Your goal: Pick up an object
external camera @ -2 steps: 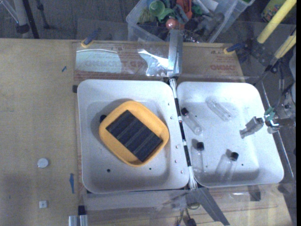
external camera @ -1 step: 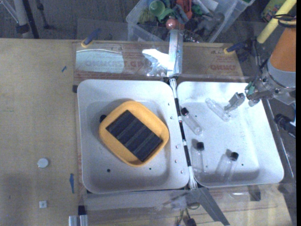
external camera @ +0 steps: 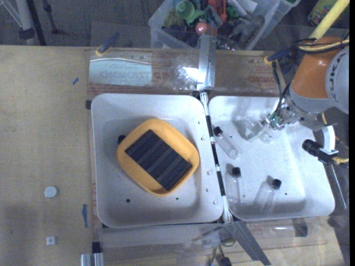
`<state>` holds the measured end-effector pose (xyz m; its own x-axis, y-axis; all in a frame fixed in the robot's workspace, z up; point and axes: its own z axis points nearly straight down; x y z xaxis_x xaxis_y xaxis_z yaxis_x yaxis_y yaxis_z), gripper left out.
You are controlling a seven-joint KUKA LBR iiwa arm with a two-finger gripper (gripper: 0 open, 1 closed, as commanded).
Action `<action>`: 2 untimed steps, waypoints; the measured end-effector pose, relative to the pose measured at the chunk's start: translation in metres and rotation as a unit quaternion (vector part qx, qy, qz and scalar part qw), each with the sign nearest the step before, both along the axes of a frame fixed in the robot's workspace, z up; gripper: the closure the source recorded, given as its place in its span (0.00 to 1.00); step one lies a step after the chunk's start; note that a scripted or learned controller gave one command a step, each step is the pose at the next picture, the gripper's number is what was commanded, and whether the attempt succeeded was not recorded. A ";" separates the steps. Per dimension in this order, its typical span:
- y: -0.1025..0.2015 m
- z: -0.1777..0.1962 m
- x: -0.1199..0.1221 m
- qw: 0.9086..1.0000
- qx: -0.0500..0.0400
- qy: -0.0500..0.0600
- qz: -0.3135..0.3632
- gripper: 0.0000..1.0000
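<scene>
The grey arm's two-finger gripper (external camera: 275, 119) hangs low over the right shallow white bin (external camera: 316, 204), close to several clear plastic vials with black caps (external camera: 224, 143), likely choosing one. How its jaws stand I cannot tell. A yellow-rimmed tray with a dark ribbed insert (external camera: 158, 157) lies tilted in the left white bin (external camera: 102, 204), well apart.
</scene>
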<state>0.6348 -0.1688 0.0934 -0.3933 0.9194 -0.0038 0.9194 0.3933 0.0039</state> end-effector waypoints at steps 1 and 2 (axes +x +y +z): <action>0.001 0.011 0.002 1.000 -0.001 -0.002 0.002 1.00; 0.032 0.063 0.033 0.998 0.000 0.001 -0.055 1.00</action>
